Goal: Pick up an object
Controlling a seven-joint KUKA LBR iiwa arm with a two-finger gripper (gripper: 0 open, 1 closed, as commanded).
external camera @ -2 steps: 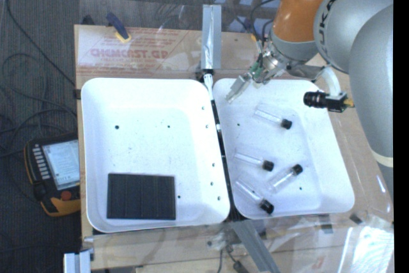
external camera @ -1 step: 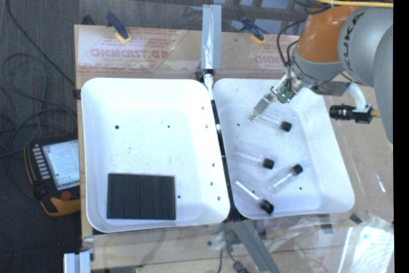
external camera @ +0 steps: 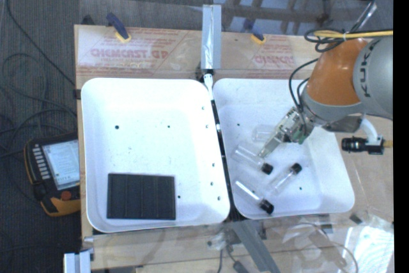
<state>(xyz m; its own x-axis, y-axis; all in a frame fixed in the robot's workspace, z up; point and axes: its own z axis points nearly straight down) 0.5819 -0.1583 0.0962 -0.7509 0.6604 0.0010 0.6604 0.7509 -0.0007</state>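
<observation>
So the arm [external camera: 348, 83] comes in from the right and hangs over the right bin [external camera: 332, 198], orange band sitting just above the wrist. The gripper [external camera: 268, 149] points down and left into that bin, tip just above a clear tube with a black cap [external camera: 252, 159]. Honestly can't tell how the gripper is set from this angle, it's too small and slanted. Nothing visibly held in it.

The right bin has three of those clear black-capped tubes: the one by the gripper tip, another [external camera: 285, 177] a bit to the right, and a third [external camera: 254, 197] near the front edge. There's also a faint clear piece [external camera: 262, 134] just above the gripper.

The left bin [external camera: 96, 137] has a flat black rectangular pad [external camera: 141, 196] in its front left corner.
</observation>
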